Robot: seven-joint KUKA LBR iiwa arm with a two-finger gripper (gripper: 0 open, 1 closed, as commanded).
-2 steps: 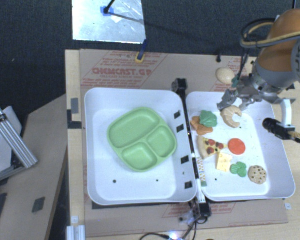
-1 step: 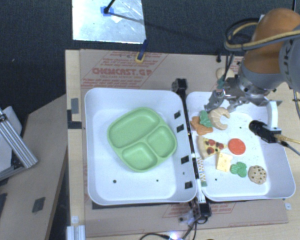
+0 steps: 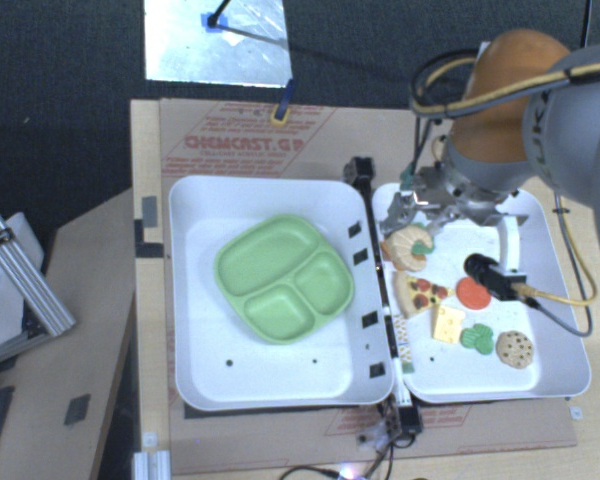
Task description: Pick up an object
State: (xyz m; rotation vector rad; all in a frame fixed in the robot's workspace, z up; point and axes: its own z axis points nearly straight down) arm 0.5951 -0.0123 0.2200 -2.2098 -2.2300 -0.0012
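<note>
Two white bins [image 3: 195,298] sit abreast; pincer [image 3: 408,211], grip state unclear, hovers over a round toy sandwich [image 3: 408,248].

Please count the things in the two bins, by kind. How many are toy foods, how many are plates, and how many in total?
Toy foods: 6, in the right bin: sandwich, pizza slice, tomato slice, cheese, broccoli, cookie
Plates: 1, the green plate in the left bin
Total: 7
</note>
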